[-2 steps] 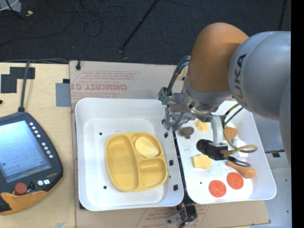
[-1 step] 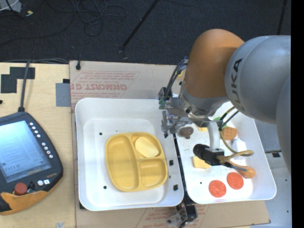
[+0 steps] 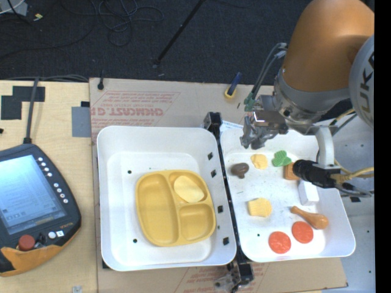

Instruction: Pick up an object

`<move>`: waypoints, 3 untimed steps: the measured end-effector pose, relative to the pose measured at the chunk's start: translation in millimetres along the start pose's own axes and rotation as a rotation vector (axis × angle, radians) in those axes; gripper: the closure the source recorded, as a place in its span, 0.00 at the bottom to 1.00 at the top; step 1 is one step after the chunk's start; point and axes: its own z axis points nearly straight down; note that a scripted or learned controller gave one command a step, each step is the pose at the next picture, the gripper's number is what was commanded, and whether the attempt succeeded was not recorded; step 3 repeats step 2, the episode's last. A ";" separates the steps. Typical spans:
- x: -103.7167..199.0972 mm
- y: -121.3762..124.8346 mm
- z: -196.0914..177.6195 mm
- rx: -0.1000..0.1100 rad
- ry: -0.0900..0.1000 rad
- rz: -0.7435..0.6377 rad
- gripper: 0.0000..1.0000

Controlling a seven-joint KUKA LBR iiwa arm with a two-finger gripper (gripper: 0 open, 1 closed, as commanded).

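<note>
My gripper (image 3: pixel 252 140) hangs over the back left corner of the right bin (image 3: pixel 342 249), under the big orange and grey arm. Just in front of it lie a brown mushroom-like piece (image 3: pixel 239 170), a small yellow piece (image 3: pixel 259 161) and a green piece (image 3: pixel 281 159). Nothing shows in the gripper. Further forward are a yellow cheese wedge (image 3: pixel 259 207), a brown drumstick (image 3: pixel 310 217) and two red discs (image 3: pixel 280 242) (image 3: pixel 302 231). An orange piece (image 3: pixel 288 171) is partly hidden beside the green one.
The left bin (image 3: pixel 116 163) holds a yellow divided tray (image 3: pixel 159 215) with a pale yellow piece (image 3: pixel 189 189) in its back right compartment. A white block (image 3: pixel 308 193) lies in the right bin. A tablet-like pendant (image 3: pixel 30 194) lies at the far left of the bench.
</note>
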 end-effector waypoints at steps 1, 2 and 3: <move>-17.7 27.1 104.6 0.018 -0.001 -0.001 1.00; -92.2 70.8 171.2 0.015 -0.002 0.002 1.00; -92.2 70.8 171.2 0.015 -0.002 0.002 1.00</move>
